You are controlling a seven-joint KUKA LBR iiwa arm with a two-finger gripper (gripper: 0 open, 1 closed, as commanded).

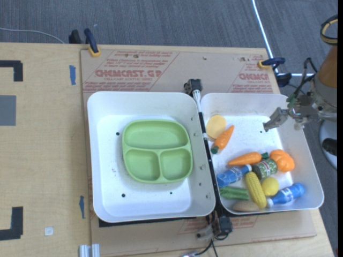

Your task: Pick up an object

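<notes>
One gripper (274,119) above right bin (313,167), touching nothing

Robot lab, clamped board (177,68), bins (102,143), carpet floor (161,9)

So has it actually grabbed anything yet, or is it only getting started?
Nothing looks picked up yet. The toy food, like the corn and the small carrot, lies in the right bin. The gripper sits over that bin's upper right part with nothing visibly in it. Closing on a toy and lifting it remain.
</notes>
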